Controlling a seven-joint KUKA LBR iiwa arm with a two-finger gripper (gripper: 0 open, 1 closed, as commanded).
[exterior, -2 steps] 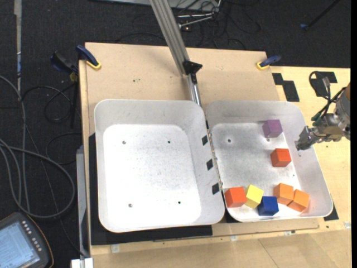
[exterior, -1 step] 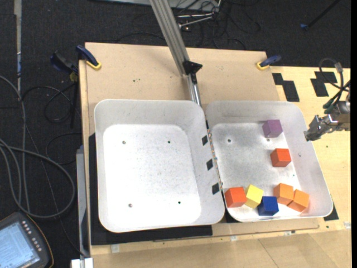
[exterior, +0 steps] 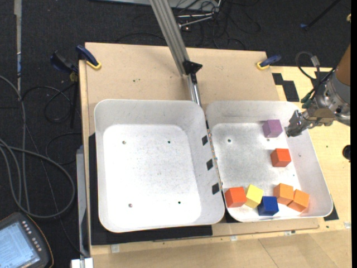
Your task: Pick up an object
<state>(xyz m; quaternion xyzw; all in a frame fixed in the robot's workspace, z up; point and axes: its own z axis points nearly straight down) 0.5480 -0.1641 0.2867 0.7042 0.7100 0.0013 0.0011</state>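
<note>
1. A wooden bench point(exterior: 167, 66) is being viewed from above at a slant, and two shallow white bins are being carried on it side by side.
2. The left bin point(exterior: 111, 116) is being seen with only specks and small marks on its floor.
3. The right bin point(exterior: 240, 113) is being occupied by seven small blocks.
4. A purple block point(exterior: 272, 128) is being seen near the bin's upper right corner.
5. An orange-red block point(exterior: 280, 157) is being seen below the purple one, apart from it.
6. Along the near edge, a red-orange block point(exterior: 235, 196), a yellow block point(exterior: 254, 195) and a blue block point(exterior: 268, 205) are being seen close together, the yellow one touching its neighbours.
7. Two orange blocks point(exterior: 284, 192) point(exterior: 300, 200) are being seen just right of the blue one, side by side.
8. The arm point(exterior: 341, 88) is being extended in from the right, over the bin's right rim.
9. The gripper point(exterior: 294, 124) is being held just beside the purple block, on its right.
10. Whether the claw is apart or together cannot be told; no block is being seen between its tips.
11. Clamps point(exterior: 89, 57) are being seen at the bench's far corners, and a metal rail point(exterior: 167, 24) is being seen slanting down toward the gap between the bins.
</note>
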